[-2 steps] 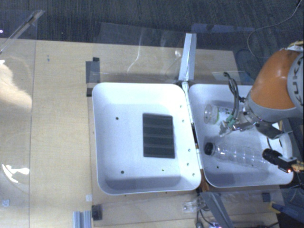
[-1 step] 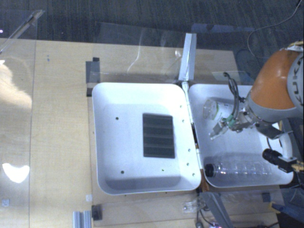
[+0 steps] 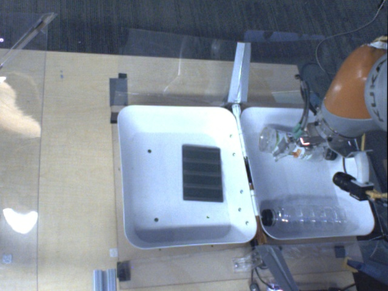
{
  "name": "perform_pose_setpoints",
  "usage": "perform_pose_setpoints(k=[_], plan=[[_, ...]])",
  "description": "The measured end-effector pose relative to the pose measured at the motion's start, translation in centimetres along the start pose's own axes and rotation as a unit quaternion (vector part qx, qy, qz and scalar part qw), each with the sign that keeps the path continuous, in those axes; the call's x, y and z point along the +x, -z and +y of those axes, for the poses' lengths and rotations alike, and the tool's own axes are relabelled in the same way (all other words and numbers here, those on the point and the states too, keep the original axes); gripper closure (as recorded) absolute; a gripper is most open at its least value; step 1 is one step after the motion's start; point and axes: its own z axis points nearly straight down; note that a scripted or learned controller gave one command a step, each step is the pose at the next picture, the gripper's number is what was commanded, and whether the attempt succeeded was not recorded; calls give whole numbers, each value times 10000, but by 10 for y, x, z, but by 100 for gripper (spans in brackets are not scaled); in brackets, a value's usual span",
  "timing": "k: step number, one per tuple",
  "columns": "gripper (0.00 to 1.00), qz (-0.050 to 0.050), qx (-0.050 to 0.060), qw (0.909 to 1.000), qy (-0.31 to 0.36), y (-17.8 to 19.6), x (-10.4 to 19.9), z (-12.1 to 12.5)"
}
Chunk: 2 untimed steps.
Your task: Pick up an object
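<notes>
The tool sits low in the right bin, tight against a small clear plastic object; whether it grips it I cannot tell. Nearer the camera from the tool, a clear bottle lies along that bin's front wall. Left of the tool, a dark ribbed pad lies in the left bin.

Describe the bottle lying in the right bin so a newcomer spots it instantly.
Start at the right white bin. Along its near edge lies a clear plastic bottle on its side, black cap pointing toward the left white bin. Unlike the crumpled clear item farther back, it is long, ribbed and intact.
</notes>
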Motion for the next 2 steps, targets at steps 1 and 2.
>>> perform_pose_setpoints(k=[1, 2], plan=[[0, -1, -7, 9971, 757, -67, -47, 52], [0, -12, -21, 9974, 714, 13, -80, 51]])
